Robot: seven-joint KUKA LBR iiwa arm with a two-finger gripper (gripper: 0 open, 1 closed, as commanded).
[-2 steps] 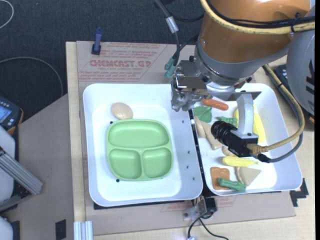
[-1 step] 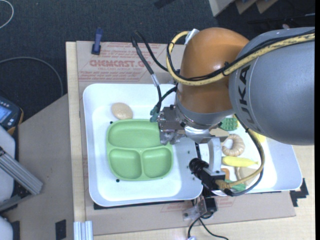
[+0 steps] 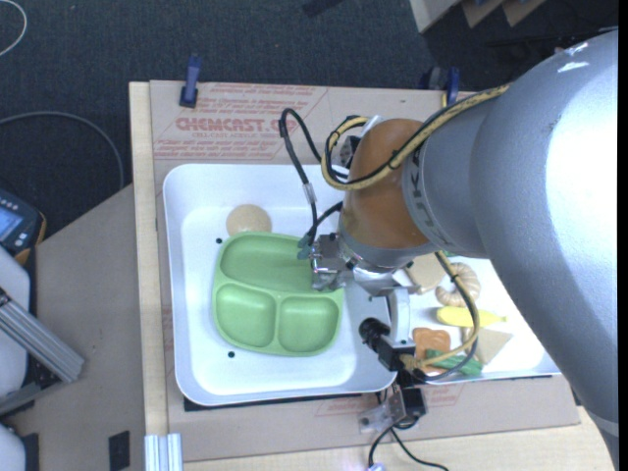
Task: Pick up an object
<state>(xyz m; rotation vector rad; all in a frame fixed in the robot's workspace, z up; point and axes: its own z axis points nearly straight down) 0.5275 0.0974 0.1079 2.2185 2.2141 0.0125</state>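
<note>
Bench (image 3: 245, 116): a tan board with red printed lettering along its far edge, seen from above at a slant, carrying two shallow white bins side by side.
Blue clamp (image 3: 189, 81): fixed at the bench's far left corner.
Left bin (image 3: 186, 292): white, with rounded corners, lying toward the bench's left edge.
Round object (image 3: 248, 220): pale tan and disc-like, lying in the far part of the left bin, just beyond the green tray.
Green tray (image 3: 265, 297): a light green plate with three compartments, one wide section at the far side and two smaller ones toward the near edge; it lay flat in the middle of the left bin.
Gripper (image 3: 324, 263): metal parts at the end of the arm, sitting low over the right rim of the green tray, near the wall between the two bins.
Jaws: hidden under the wrist, so it could not be told whether they were open, closed or gripping anything.
Arm (image 3: 510, 175): large and grey with an orange band above the wrist, reaching in from the right and covering much of the right bin; black and yellow cables looped around it.
Right bin (image 3: 530, 361): white, mostly covered by the arm.
Small objects (image 3: 461, 312): a cluster of yellow, orange, tan and green pieces in the right bin's near part, too crowded to name.
</note>
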